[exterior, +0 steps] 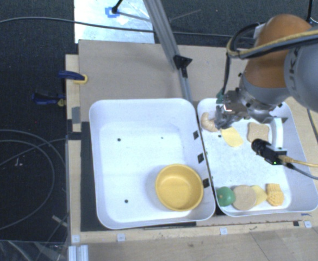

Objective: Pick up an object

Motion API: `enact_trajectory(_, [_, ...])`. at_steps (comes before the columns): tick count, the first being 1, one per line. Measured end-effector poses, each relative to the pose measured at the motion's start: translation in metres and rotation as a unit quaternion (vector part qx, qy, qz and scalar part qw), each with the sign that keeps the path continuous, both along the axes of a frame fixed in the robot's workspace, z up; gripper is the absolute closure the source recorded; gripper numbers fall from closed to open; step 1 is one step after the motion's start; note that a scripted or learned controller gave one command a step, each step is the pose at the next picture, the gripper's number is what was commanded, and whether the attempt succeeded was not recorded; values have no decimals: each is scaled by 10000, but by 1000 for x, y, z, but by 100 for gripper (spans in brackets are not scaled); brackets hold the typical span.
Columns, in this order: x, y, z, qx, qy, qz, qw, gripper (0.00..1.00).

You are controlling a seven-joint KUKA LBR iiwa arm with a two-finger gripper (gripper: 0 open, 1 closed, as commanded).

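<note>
The gripper (pixel 222 118) hung low over the far-left corner of the right bin (pixel 305 197), just above a pale croissant-like piece (pixel 206 122) — whether its claw was open or closed could not be told. A yellow slice (pixel 232 137) lay just beside it. Along the near edge sat a green ball (pixel 224 196), a tan disc (pixel 244 198) and a waffle (pixel 274 194). The left bin (pixel 126 129) held a yellow bowl (pixel 179 187) at its near-right corner.

blue clamp (pixel 45 98) left of bench | yellow-handled clamp (pixel 73 77) at bench edge | tripod leg (pixel 164 31)
</note>
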State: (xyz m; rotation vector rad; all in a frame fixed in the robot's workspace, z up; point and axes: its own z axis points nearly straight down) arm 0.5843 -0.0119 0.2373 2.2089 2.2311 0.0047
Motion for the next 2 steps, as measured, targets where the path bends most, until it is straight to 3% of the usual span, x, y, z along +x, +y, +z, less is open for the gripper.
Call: enact_trajectory(2, [42, 93, -13, 4, -4, -4, 10000, 100])
